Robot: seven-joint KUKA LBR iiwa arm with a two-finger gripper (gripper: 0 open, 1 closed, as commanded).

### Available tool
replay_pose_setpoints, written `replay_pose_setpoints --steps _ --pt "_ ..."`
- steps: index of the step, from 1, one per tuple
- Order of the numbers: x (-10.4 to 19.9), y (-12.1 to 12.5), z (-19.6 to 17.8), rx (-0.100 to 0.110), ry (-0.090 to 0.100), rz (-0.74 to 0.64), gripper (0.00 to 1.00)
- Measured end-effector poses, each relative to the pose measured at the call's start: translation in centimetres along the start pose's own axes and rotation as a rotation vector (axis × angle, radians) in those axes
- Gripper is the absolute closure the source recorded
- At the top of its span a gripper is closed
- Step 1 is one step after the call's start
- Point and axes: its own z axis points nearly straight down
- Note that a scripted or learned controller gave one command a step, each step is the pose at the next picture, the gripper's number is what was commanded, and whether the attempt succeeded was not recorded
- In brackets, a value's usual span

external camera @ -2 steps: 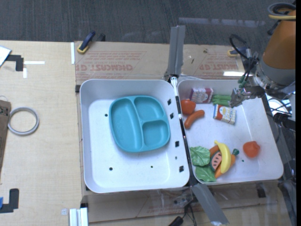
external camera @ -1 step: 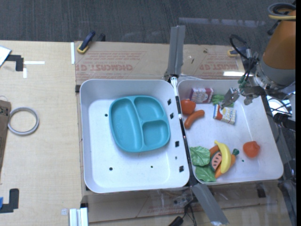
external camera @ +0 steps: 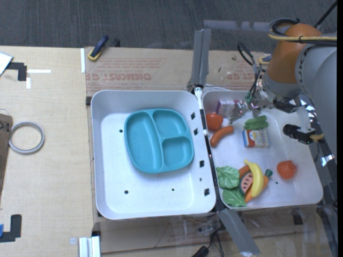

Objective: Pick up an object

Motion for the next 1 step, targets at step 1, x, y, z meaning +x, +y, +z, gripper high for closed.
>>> replay_pose_setpoints --steps 1 --pt "-5.38 -6.08 0.05 0.002 0.002 0.111 0.00"
